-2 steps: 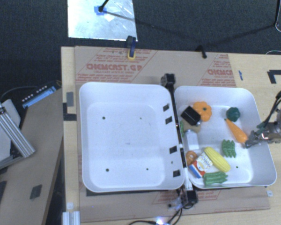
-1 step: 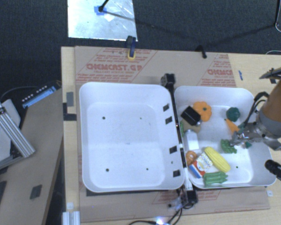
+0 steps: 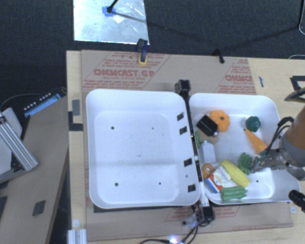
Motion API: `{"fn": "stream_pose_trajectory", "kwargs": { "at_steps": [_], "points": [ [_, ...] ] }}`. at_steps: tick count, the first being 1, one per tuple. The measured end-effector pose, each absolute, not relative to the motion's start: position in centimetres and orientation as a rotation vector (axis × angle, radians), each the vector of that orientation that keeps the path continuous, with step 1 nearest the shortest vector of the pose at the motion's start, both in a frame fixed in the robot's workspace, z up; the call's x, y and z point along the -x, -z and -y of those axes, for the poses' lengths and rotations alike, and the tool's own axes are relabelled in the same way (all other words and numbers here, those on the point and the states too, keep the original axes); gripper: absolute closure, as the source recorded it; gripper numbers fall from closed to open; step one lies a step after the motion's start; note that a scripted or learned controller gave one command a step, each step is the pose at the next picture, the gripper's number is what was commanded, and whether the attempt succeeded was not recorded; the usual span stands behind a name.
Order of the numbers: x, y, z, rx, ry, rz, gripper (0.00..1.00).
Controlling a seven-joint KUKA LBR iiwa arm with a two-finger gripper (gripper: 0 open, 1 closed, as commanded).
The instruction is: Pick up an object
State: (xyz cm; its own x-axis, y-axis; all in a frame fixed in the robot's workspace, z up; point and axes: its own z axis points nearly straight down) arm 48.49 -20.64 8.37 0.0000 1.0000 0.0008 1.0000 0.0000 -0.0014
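**Clutter in the right bin, arm reaching in over its near corner**

Objects are all gathered in the right bin (image 3: pixel 264 103); you will find nothing to pick elsewhere, so the arm's low reach over that bin's right wall makes sense. Take the corn cob (image 3: pixel 235 173) as your landmark. The gripper (image 3: pixel 257 163) sits just right of it, its tip close beside the green leafy piece (image 3: pixel 245 162) that lies at the cob's upper right. From this slant you cannot tell how far the jaws are spread, nor whether anything is caught between them; treat the grasp as unproven.

Above and right of the cob lies the carrot (image 3: pixel 256 141), with a dark green round piece (image 3: pixel 252 123) beyond it. Up and left of the cob are the orange pumpkin (image 3: pixel 220 120) and a black block (image 3: pixel 207 125) touching it. A pale bottle (image 3: pixel 208 150) lies left of the cob, against the divider. Below the cob a green pod (image 3: pixel 233 192) rests near the bin's front wall, with a flat red-and-white packet (image 3: pixel 215 179) tucked under the cob's left end.

Items crowd together around the cob, so a neighbour may get nudged.
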Motion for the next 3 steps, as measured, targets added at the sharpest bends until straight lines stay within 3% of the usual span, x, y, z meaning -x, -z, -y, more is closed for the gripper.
{"fn": "stream_pose_trajectory", "kwargs": {
  "at_steps": [1, 2, 3],
  "points": [
    [-53.5, -8.5, 18.2, 2.216, 0.005, 2.233, 1.0],
    [-62.0, -8.6, 13.9, 2.214, 0.009, 2.239, 1.0],
    [-64.5, -8.6, 11.4, 2.217, 0.006, 2.232, 1.0]
  ]
}}
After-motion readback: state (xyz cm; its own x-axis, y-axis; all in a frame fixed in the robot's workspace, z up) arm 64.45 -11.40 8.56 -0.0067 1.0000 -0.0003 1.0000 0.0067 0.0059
